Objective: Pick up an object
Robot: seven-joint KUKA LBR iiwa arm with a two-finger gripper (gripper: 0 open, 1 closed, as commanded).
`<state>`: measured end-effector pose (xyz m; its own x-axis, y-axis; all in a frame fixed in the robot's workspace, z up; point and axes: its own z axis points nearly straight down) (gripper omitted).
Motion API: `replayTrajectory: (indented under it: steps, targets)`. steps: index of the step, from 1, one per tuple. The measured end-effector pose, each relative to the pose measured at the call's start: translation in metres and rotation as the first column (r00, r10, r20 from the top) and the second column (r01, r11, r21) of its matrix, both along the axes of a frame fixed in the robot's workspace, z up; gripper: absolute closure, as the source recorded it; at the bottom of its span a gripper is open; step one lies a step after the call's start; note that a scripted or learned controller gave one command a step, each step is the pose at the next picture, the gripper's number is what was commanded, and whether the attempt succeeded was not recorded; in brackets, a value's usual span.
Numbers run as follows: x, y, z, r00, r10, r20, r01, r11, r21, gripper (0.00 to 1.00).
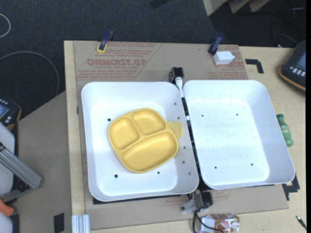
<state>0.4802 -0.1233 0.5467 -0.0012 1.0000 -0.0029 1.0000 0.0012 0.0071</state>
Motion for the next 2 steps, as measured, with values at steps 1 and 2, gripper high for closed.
replayTrajectory:
  steps: [1, 2]
  targets:
    - [-0.002, 0.001, -0.119, 1.0, -0.003, -0.02, 0.003, 1.0, 0.005, 1.0]
    - [-0.002, 0.004, -0.257, 1.0, -0.002, -0.023, 0.003, 1.0, 0.006, 1.0]
